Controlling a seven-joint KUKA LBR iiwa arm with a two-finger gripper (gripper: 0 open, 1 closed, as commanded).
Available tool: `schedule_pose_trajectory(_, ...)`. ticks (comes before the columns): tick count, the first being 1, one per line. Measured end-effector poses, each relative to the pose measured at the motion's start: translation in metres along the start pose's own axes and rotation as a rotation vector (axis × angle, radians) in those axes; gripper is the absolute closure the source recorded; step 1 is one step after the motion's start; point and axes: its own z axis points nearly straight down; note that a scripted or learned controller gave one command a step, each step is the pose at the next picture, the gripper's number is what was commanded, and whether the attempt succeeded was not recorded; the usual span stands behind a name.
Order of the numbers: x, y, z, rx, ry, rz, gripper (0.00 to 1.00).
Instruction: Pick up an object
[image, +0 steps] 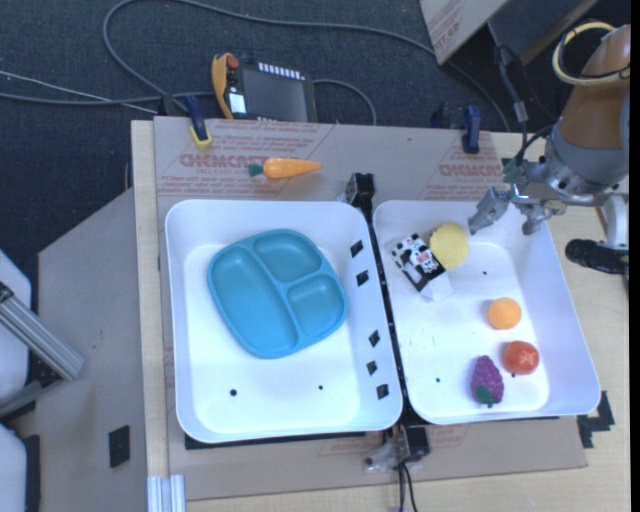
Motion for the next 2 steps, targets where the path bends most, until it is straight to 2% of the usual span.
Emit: schedule_pose_trajectory(2, -0.002, 0.005, 0.108, 0.010, 0.002, -0.001, 0.00)
